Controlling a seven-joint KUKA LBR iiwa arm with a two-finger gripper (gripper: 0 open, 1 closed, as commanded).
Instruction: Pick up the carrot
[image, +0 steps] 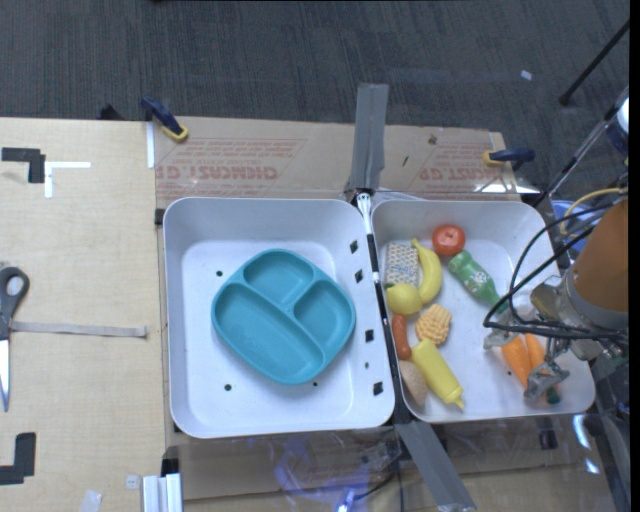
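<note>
Overhead view of the bench, read from the frame's left edge to its right. At far left a pair of scissors (10, 300) lies on the wooden surface, well apart from the work. Left of centre, the left bin (180, 330) holds a blue divided plate (284, 315). Right of centre, the right bin (500, 215) holds a cluster of toy foods along its left wall: a waffle-textured block (402, 262), a banana (430, 272), a lemon (403, 298), a small orange-red sausage shape (401, 336), a corn piece (434, 324) and a yellow bottle-like item (440, 372); higher up lie a tomato (449, 238) and a green item (471, 277). The carrot (517, 357) lies at the lower right of this bin, near the right wall and apart from the cluster. The gripper (545, 375) sits directly beside and partly over the carrot, under the arm's orange band (605, 260) and a loop of black cables (530, 290). The metal fingers appear to straddle the carrot's lower end, but whether they are wide, narrow or closed on it cannot be told here. Probable failure modes: a grasp taken at the tapered tip could let the carrot slip out on lifting; the nearby bin wall could obstruct one finger and skew the closure; the cables hide the contact, so a miss would be hard to detect.
</note>
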